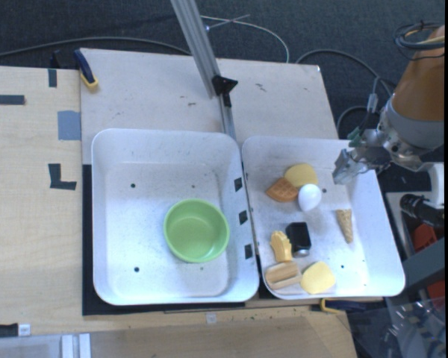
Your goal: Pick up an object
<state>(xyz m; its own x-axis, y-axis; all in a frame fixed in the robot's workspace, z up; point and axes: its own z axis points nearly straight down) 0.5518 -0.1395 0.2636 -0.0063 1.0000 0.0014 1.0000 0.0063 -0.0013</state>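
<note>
The gripper (346,167) hovers at the right bin's (373,274) two o'clock edge; whether its claw is apart or together I cannot tell. Nearest, toward eight o'clock, lies a glossy white egg (309,197), partly covering a yellow piece (300,174).

Both bins are white, the left bin (112,155) and the right bin (373,252), with little dark specks all over. The bowl (196,230) is light green. Over on the right there's a white egg (309,197), a yellow lemon-looking thing (301,174), an orange-brown waffle piece (281,192), a black block (299,237), a tan cone (346,224) and a beige bread roll (283,274). The arm (422,88) is grey with orange, and the bench (30,162) is pale wood with grey tape.
</note>
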